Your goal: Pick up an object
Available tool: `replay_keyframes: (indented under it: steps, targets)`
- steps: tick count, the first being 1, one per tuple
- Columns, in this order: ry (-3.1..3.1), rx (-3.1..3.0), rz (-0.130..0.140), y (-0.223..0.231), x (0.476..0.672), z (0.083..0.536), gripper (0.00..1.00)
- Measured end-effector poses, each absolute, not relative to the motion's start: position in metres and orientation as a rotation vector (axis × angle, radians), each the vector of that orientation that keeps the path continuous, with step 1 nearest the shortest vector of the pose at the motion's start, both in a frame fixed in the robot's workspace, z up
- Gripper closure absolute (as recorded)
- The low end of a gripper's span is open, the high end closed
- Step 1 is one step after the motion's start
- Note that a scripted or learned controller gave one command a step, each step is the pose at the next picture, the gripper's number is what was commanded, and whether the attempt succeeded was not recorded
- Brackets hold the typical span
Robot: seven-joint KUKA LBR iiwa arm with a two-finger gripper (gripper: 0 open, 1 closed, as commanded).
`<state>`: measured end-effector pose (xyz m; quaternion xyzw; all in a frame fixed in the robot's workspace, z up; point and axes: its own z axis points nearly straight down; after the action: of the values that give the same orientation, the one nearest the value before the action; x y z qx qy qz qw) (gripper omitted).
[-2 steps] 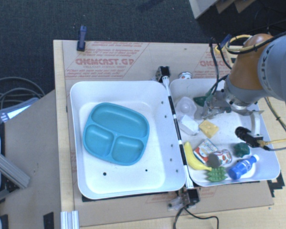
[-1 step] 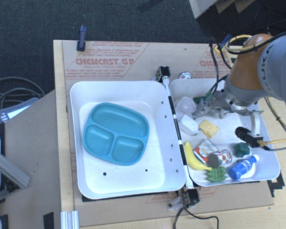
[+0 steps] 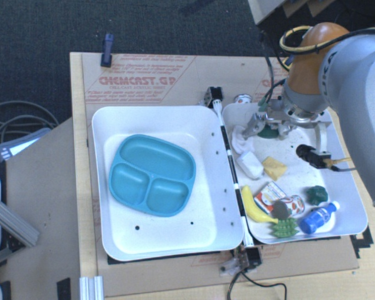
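Hovering at the far end of the right bin (image 3: 356, 220), the gripper (image 3: 267, 125) was mid-approach, jaw state impossible to tell, nothing visibly held; next move needed descent onto a target like the yellow sponge (image 3: 275, 167) just below it.

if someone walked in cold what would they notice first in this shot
Probably the big blue divided plate, lying alone in the left bin. Next, the grey arm with its orange band, reaching in from the right so that its end effector is over the far end of the right bin. That bin's near end holds a jumble of small things, among them a yellow banana and a blue bottle.
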<state>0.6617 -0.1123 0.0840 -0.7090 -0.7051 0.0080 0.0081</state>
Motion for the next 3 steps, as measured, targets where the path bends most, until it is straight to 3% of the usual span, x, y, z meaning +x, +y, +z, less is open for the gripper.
replay_keyframes:
  steps: [1,2,3]
  targets:
    - [-2.221,-2.222,0.001,-0.1594,0.6663,0.0850,0.00]
    - [-2.202,-2.206,0.033,-0.1610,0.6599,0.0917,1.00]
    - [-2.207,-2.207,0.031,-0.1610,0.6608,0.0924,0.00]
